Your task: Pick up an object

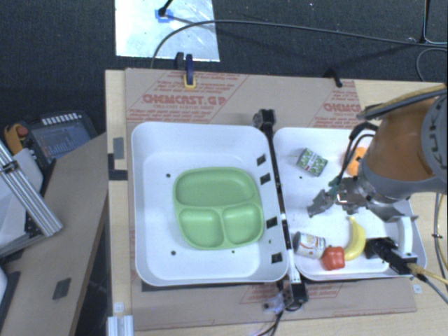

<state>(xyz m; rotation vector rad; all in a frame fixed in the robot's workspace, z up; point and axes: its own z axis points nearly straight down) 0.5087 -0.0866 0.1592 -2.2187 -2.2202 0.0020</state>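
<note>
My gripper (320, 203) hangs over the middle of the right bin (294, 149), its fingers pointing left and nothing between them that I can make out. A small green packet (311, 162) lies in the bin's back part, up and left of the gripper. Along the front wall lie a small white can with a red label (309, 243), a red pepper-like object (334, 258) and a yellow banana (355, 239). An orange object (357, 159) peeks out from behind the arm at the back right.
The left bin (150, 152) holds a green divided plate (215, 207) with three compartments. A black divider (274, 187) runs between the bins. A clamp (187, 70) sits at the bench's far edge, and cables cross the floor beyond.
</note>
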